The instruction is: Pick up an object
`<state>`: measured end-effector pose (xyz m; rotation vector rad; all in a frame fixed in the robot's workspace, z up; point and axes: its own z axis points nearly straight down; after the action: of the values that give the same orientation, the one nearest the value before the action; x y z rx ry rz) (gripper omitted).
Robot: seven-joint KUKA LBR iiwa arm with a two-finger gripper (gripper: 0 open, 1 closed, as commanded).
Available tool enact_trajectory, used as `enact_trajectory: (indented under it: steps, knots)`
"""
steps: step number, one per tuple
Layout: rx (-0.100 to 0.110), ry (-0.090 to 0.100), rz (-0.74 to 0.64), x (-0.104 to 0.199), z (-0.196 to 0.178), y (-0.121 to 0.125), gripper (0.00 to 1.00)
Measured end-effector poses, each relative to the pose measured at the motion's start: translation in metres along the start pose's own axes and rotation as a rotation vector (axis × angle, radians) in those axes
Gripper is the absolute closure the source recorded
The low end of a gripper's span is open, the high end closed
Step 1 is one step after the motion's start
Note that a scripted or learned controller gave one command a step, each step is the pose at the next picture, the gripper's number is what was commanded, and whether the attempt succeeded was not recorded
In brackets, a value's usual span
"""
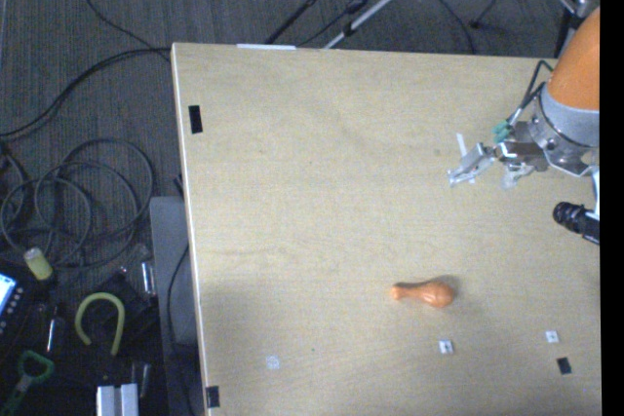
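Orange pear-shaped object (425,293) lies on its side on the tan table (312,200), toward five o'clock of the top, well apart from the hand (470,161) at two o'clock, whose fingers are spread and hold nothing.

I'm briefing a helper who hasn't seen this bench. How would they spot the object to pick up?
Find the tan bench top. Toward its near edge, right of centre, lies an orange pear-shaped object, narrow end pointing left. It is the only coloured thing there; nearby are just tiny flat markers.
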<state>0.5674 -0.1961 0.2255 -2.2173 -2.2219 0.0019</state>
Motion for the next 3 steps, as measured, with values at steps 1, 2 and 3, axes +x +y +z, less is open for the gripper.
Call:
enact_trajectory:
  steps: [1,2,3]
  knots:
    - [0.001,-0.003,-0.046,0.006,0.129,0.067,0.00]
    - [-0.003,-0.004,-0.328,0.024,0.141,0.102,0.00]
    - [-0.001,-0.003,-0.455,0.059,0.141,0.101,0.00]
